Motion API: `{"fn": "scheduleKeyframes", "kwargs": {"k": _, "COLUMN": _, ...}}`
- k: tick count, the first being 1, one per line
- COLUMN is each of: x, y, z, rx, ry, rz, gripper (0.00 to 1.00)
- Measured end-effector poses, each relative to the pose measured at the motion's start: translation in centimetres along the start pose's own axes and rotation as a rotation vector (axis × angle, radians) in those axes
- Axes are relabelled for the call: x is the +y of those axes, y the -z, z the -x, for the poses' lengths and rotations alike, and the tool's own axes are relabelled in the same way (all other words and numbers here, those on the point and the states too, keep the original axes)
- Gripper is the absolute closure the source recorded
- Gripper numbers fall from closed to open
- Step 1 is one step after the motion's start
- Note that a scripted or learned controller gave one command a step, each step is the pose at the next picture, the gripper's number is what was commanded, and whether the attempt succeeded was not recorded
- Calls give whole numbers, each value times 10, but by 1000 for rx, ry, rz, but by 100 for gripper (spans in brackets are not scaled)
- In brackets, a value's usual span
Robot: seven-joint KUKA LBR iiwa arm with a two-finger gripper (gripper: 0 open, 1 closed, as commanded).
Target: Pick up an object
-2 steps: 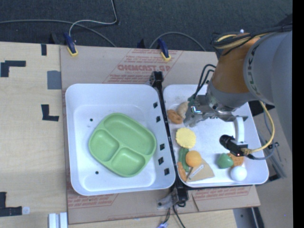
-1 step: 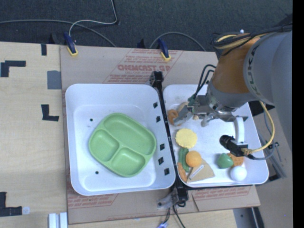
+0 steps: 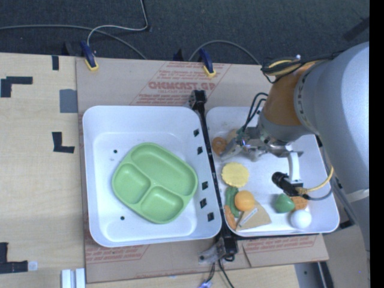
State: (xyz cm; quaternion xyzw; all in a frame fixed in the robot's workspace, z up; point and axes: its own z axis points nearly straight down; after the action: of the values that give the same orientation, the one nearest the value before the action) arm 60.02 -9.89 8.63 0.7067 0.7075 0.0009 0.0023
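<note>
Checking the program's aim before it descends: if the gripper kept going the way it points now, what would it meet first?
Probably the small orange-brown piece by the right bin's left wall, just ahead of the gripper; depth is unclear.

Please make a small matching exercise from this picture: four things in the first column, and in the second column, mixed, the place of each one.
Things:
1. green divided plastic plate
2. flat yellow round piece
3. white ball
4. orange ball

Places:
A. near right corner of the right bin
B. left bin
C. right bin, just below the yellow piece
D. right bin, just above the orange ball

Pairs: 1-B, 2-D, 3-A, 4-C
</note>
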Motion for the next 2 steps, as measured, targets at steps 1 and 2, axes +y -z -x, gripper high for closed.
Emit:
{"fn": "scheduleKeyframes", "kwargs": {"k": 1, "x": 28, "y": -1, "z": 6, "rx": 1, "ry": 1, "rz": -3, "gripper": 0}}
{"fn": "scheduleKeyframes", "kwargs": {"k": 2, "x": 64, "y": -3, "z": -1, "rx": 3, "ry": -4, "rz": -26, "gripper": 0}}
